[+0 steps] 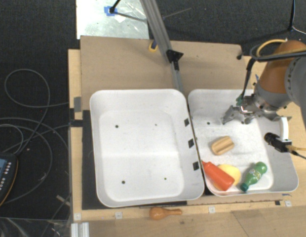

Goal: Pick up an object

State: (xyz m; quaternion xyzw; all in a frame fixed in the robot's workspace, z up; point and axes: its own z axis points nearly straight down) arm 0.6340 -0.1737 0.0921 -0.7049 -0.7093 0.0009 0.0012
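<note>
While the pincer hangs over the far part of the right bin, its fingers are spread apart with nothing between them. Just near of it on the bin floor lies a tan bread roll. Nearer still, along the bin's near edge, an orange carrot, a yellow fruit and a green bottle sit close together. Left of these stands the left bin. On the counter, at its near edge, rests a brown pear-shaped piece.
</note>
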